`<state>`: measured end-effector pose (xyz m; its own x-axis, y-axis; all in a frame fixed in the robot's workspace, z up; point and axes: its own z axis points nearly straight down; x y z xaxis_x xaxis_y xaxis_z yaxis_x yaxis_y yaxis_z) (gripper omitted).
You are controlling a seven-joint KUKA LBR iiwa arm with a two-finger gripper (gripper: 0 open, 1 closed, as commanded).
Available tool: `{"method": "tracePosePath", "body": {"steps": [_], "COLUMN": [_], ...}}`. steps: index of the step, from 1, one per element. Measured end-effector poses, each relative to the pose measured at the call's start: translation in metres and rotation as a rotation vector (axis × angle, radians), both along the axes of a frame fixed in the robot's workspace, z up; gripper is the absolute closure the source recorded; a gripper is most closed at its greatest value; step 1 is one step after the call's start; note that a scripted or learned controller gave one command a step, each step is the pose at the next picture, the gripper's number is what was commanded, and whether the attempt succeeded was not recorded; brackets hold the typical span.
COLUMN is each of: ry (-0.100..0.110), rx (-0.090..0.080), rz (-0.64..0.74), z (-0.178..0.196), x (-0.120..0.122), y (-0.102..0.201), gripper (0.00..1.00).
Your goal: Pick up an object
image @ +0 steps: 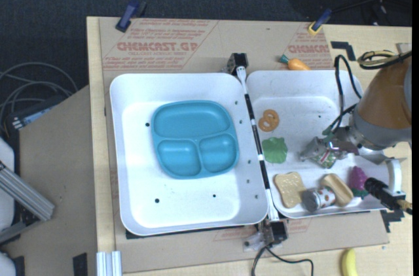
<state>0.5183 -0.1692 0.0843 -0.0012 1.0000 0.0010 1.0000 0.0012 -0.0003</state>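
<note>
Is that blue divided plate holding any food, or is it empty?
Empty. The blue plate lies flat in the left bin, and all three of its compartments show bare blue.

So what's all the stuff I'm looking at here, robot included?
Bins: two, white, side by side on the bench.
Divided plate: one, blue, middle of the left bin.
Pretzel toy: one, orange-brown, right bin, near the divider.
Leafy toy: one, green, right bin, below the pretzel.
Bread slice toy: one, tan, right bin, front.
Bun toy: one, tan, right bin, front.
Purple toy: one, right bin, front right.
Carrot toy: one, orange, on the bench behind the right bin.
Yellow item: one, bench front edge.
Clips: two, blue, back of the board.
Arm: one, grey and orange, over the right bin.
Gripper: one, metallic, low in the right bin.
</note>
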Motion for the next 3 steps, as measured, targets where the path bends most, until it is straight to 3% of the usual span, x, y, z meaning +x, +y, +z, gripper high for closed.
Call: {"method": "tracePosePath", "body": {"steps": [1, 2, 3], "ry": [-0.004, -0.003, -0.001], "rx": [-0.003, -0.002, 0.000], "rz": [-0.001, -0.001, 0.001], "z": [0.011, 0.113, 0.109], "x": [0.001, -0.012, 0.060], "y": [-0.001, 0.011, 0.070], "gripper": [1.00, 1.00, 1.00]}}
